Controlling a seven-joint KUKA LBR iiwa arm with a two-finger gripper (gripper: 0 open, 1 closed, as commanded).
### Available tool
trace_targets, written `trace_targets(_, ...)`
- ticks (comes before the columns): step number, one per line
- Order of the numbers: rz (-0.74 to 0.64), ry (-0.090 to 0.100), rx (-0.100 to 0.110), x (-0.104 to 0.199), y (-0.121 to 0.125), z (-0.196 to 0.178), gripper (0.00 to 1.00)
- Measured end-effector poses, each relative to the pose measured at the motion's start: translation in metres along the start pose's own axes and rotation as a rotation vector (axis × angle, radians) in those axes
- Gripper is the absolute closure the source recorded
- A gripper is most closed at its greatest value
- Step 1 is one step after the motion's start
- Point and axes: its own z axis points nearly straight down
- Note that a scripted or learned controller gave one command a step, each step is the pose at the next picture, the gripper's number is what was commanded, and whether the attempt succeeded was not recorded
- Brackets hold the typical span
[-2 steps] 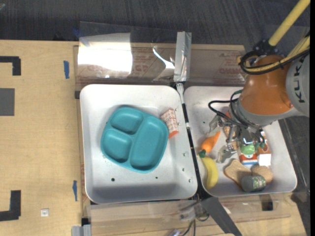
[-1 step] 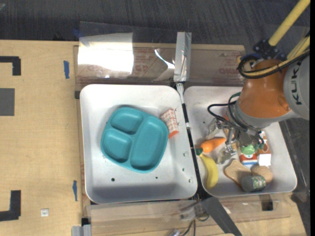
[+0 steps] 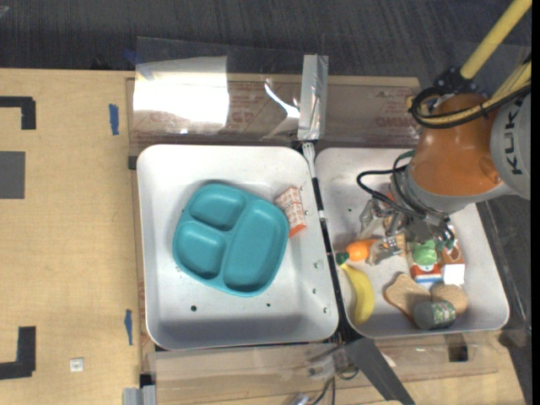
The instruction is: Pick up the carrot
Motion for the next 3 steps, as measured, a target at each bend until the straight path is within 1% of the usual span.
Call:
trace_targets(1, 0.031, 0.013, -0.006, 0.000, 0.074, -0.086, 1.00)
trace_targets(2, -0.113, 0.024, -0.008, 0.059, 0.099, -0.083, 1.00)
trace_targets(3, -0.566, 0.017, -0.013, 0.019, 0.117, -0.082, 1.00)
